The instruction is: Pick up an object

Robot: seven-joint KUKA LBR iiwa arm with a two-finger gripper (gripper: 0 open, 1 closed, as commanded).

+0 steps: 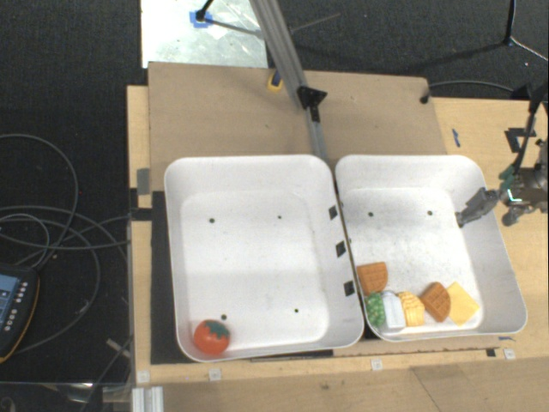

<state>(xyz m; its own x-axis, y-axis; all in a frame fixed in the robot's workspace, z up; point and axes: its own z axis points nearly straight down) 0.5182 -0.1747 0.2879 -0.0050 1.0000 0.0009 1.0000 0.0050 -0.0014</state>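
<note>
Tomato (211,337) sits alone in lower-left corner of left bin (249,174). Right bin (412,168) has a cluster along its lower edge: brown waffle piece (372,276), green-white item (383,310), corn (412,308), brown cookie-like piece (436,300), yellow cheese wedge (463,303). Gripper (493,202) at right bin's right rim, holding nothing; finger spacing can't be made out.
</note>
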